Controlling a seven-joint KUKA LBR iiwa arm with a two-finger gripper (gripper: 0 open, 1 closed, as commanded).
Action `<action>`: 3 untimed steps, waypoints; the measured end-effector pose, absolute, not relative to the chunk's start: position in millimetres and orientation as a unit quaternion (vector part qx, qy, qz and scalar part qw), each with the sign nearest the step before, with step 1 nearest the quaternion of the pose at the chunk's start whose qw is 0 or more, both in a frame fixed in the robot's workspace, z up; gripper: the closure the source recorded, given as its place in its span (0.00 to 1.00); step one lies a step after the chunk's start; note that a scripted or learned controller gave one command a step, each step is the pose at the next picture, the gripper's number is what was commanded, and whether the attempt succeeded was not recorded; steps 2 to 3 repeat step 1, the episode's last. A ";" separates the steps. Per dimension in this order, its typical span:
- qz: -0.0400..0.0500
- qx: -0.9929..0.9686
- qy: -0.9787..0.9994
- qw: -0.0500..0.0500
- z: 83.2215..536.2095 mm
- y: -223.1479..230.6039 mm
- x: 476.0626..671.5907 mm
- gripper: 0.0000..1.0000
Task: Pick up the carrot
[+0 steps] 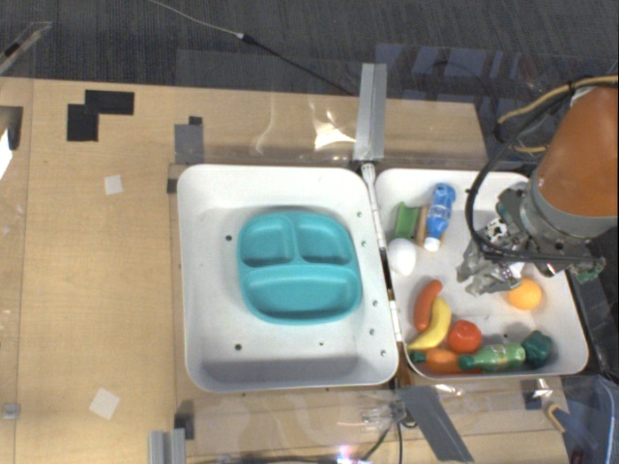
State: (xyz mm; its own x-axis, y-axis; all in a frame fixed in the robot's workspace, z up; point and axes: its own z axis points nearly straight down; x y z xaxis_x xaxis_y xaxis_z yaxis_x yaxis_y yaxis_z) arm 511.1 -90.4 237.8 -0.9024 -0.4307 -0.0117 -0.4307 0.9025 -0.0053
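At the right edge of the picture is the robot arm [580, 177]. It has a big round orange part on top and a grey ring under it. Black and yellow cables [522, 114] loop beside it. Its gripper [488, 274] is shiny grey metal with small parts.

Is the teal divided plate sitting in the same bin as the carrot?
No, the teal plate lies in the left bin, while the carrot lies in the right bin.

So the gripper [486, 273] is hanging over the right bin [578, 356], next to an orange [525, 296]. The carrot [426, 304] lies near the bin's middle, right against a banana [432, 327]. A teal divided plate [295, 265] sits in the left bin [208, 356].
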 end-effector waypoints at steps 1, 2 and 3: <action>-0.001 0.002 1.000 0.007 285.5 -123.8 498.2 1.00; -0.001 0.002 1.000 0.007 285.5 -123.8 498.2 1.00; -0.001 0.002 1.000 0.007 285.5 -123.8 498.2 1.00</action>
